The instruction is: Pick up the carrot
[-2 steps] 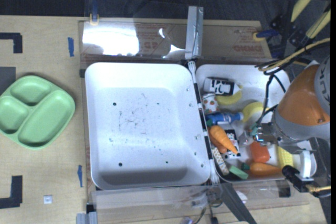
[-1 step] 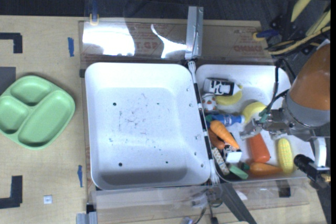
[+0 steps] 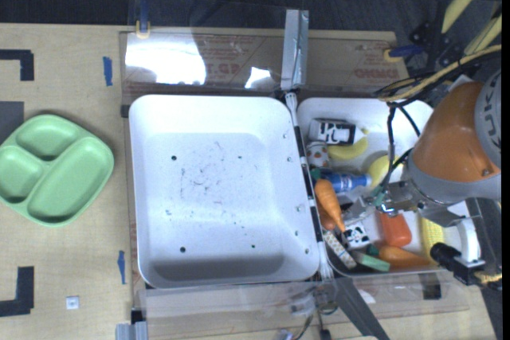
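Carrot (image 3: 327, 203) lies in the right bin (image 3: 319, 109), close to its left wall, with the thick orange end up and the point going down toward the near side. It is tilted a little and rests among other toys. Nearest to the camera, along the front wall of this bin, lie a green marker-like piece (image 3: 371, 259) and a second orange vegetable (image 3: 402, 255). Just above them are a small black and white cube (image 3: 356, 233) and an orange-red block (image 3: 394, 228). A yellow corn piece (image 3: 431, 232) is at the right.

The gripper (image 3: 381, 200) hangs low over the middle of the right bin, just to the right of the carrot and apart from it. Whether its fingers are spread or pressed together I cannot tell, because the wrist hides them. Nothing is seen held.

Further back lie a blue and white tube (image 3: 344, 182), a banana (image 3: 348, 150) and a black box with white label (image 3: 335, 130). The left bin (image 3: 215, 179) stands beside, touching the right one. On the wooden bench (image 3: 64, 60), far left, sits a green divided plate (image 3: 52, 169).
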Robot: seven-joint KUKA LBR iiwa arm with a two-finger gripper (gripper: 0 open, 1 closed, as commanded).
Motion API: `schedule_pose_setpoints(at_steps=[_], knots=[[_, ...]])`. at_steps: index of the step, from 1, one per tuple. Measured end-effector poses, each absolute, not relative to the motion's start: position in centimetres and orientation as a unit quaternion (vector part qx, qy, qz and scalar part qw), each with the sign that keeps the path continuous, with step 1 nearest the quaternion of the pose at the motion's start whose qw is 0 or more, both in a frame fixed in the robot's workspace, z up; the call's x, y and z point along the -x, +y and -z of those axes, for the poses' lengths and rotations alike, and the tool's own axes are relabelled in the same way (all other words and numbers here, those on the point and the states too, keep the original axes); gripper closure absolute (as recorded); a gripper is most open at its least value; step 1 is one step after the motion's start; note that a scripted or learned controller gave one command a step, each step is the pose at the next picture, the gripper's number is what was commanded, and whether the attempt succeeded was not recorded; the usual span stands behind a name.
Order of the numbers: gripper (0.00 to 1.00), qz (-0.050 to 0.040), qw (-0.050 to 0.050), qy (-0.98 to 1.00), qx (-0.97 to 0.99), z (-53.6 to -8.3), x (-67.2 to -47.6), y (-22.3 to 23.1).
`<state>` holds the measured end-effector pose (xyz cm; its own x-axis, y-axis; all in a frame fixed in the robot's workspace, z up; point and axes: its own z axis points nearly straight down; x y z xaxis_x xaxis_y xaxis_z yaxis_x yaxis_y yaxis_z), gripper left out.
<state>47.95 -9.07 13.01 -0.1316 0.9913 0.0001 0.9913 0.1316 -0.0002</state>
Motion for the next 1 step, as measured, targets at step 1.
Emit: schedule_pose_setpoints(at_steps=[1], knots=[[0.0, 0.0103, 0.001, -0.781, 0.625, -11.15, -48.64, -8.99]])
